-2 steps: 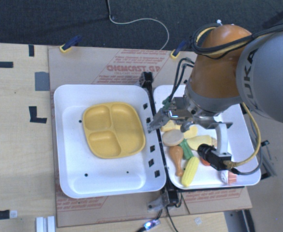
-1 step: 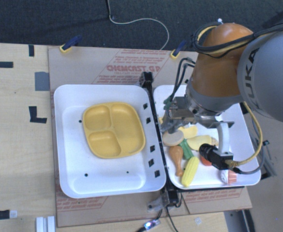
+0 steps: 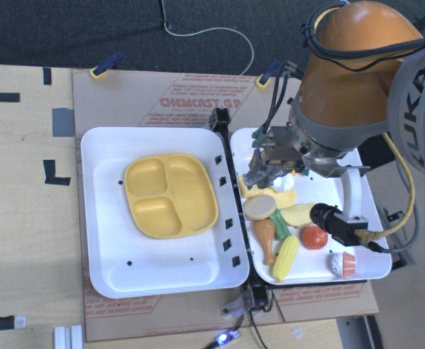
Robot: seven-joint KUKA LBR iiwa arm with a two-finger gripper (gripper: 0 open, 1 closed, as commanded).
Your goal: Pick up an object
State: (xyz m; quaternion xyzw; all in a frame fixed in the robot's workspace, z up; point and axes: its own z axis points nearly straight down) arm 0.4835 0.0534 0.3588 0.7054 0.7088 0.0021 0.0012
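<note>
On the cardboard-covered bench, the arm hides much of the right bin.

Probably a robotics lab, arm, clamped cardboard, white bins

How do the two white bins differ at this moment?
The left bin bears one yellow divided plate; the right bin bears several small toy foods, including a corn cob and a tomato. The gripper hangs over the right bin, not the left. Both are shallow and white.
</note>
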